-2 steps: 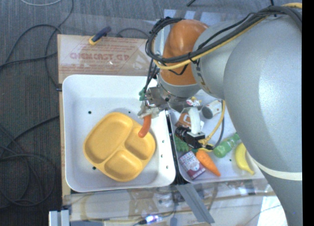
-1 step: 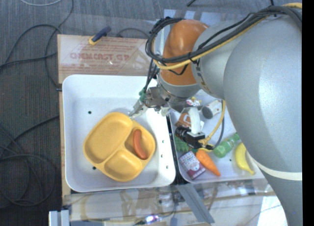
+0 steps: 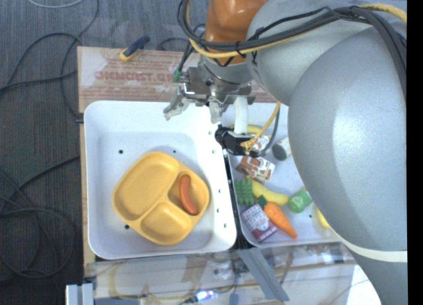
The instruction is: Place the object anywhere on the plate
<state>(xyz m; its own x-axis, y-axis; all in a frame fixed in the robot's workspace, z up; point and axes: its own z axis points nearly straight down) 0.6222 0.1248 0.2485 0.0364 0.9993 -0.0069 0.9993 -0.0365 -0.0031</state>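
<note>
Sausage point(image 3: 188, 194) lies in the yellow plate point(image 3: 142, 191) (3 o'clock compartment); gripper point(image 3: 198, 108) hangs at 12 o'clock, fingers apart.

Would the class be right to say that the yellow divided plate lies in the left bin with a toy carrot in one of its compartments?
Not quite. The camera view shows the yellow divided plate in the left bin, but the thing in its compartment is a reddish-orange sausage, not a carrot. The toy carrot lies in the right bin among the other toy food.
</note>
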